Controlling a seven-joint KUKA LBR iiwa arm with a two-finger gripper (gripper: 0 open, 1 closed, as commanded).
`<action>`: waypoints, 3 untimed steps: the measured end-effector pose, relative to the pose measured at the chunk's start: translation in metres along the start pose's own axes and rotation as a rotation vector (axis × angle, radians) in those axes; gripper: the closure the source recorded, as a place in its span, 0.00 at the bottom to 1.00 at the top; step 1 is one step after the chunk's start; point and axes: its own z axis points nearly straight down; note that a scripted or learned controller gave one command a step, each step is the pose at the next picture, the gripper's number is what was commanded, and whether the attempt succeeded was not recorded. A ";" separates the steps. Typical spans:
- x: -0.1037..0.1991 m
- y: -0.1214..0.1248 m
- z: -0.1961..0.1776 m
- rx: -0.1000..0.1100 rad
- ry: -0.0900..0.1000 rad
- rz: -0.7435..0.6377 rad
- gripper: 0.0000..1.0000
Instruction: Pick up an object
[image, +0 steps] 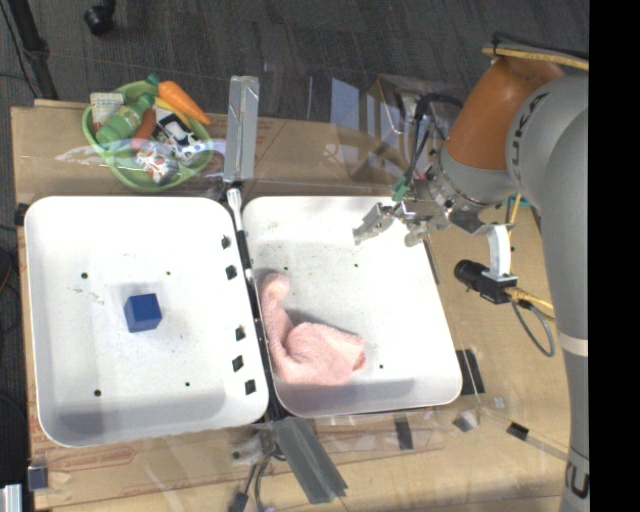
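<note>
The gripper (392, 224) hangs at the right bin's (440, 345) far-right corner with fingers spread and grasping nothing; the nearest object, a pink cloth (310, 345), lies near-left of it, its long axis running far-left to near-right.

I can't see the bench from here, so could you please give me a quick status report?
Tool open, above right bin's far edge, holding nothing. Pink cloth in right bin; blue cube in left bin. Nothing blocking either.
</note>
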 end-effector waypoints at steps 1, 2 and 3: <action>0.057 -0.028 0.131 -0.002 0.000 0.088 0.00; 0.076 -0.042 0.041 -0.003 -0.001 0.168 0.00; 0.036 -0.081 0.095 -0.001 0.001 0.015 0.00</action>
